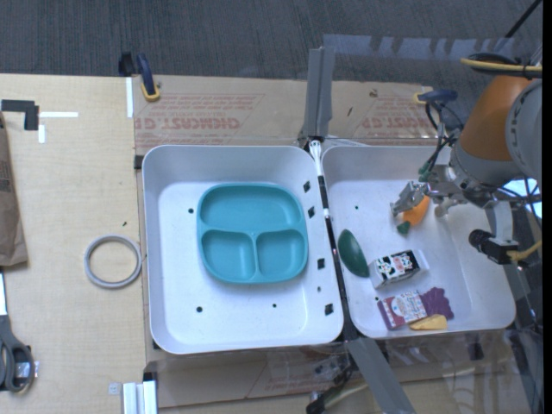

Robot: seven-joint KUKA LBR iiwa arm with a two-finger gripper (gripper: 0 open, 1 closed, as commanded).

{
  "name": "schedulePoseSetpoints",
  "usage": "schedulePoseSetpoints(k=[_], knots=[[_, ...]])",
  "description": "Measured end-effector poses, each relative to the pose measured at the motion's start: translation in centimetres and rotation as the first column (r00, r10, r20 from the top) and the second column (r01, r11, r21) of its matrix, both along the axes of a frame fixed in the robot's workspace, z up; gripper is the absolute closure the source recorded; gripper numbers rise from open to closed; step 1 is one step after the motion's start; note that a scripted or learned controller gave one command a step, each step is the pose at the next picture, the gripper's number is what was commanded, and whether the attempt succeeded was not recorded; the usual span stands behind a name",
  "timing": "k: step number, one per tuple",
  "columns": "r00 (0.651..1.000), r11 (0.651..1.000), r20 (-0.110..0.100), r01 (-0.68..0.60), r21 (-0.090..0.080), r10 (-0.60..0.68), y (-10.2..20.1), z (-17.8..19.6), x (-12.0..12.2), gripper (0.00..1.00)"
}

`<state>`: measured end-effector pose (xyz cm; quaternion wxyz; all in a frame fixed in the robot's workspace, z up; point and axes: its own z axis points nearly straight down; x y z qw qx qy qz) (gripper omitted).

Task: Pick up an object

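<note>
My gripper (407,207) hangs over the back of the right bin (483,291), reaching in from the right. A small orange object (418,214) sits between its grey fingers, and the gripper is shut on it. Lower in the same bin lie a dark green oval piece (352,253), a small black-and-white carton (398,266), a maroon packet (400,308), a purple cluster (437,299) and a yellow piece (429,322).
The left bin (172,317) holds a teal divided plate (254,233). On the wooden bench to the left lie a grey tape ring (113,260), scissors (13,365) and a brown bag (10,205). A grey divider post (317,93) stands between the bins at the back.
</note>
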<state>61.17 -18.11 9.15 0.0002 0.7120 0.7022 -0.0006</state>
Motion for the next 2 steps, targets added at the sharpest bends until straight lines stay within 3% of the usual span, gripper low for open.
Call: schedulePoseSetpoints(k=[1,2], knots=[[1.0,1.0,0.0,-0.003,-0.002,0.003,0.0,1.0,0.1,1.0],[0.994,0.994,0.001,0.107,-0.001,-0.107,-1.5,13.0,1.1,1.0]])
